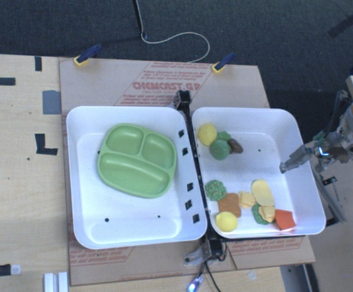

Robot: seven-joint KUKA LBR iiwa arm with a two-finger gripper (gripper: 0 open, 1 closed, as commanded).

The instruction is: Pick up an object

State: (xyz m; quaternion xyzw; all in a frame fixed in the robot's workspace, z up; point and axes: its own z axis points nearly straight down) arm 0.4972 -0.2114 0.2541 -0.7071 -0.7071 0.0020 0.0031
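The right bin (267, 117) holds several toy foods. A yellow lemon (207, 134), a dark green piece (220, 149) and a brown piece (236, 145) lie at its back left. Toward the front are a broccoli (215, 190), an orange-brown piece (229, 203), a yellow ball (226, 222), a pale yellow piece (262, 192) and a red-orange block (285, 219). My gripper (285, 165) hangs over the right side of this bin, above bare floor, right of the pale yellow piece. Nothing shows in it.
In the left bin (79, 181) a green divided plate (137, 160) lies tilted. Black clips run along the wall between the bins (191, 163). A cable (164, 40) lies behind the bins.
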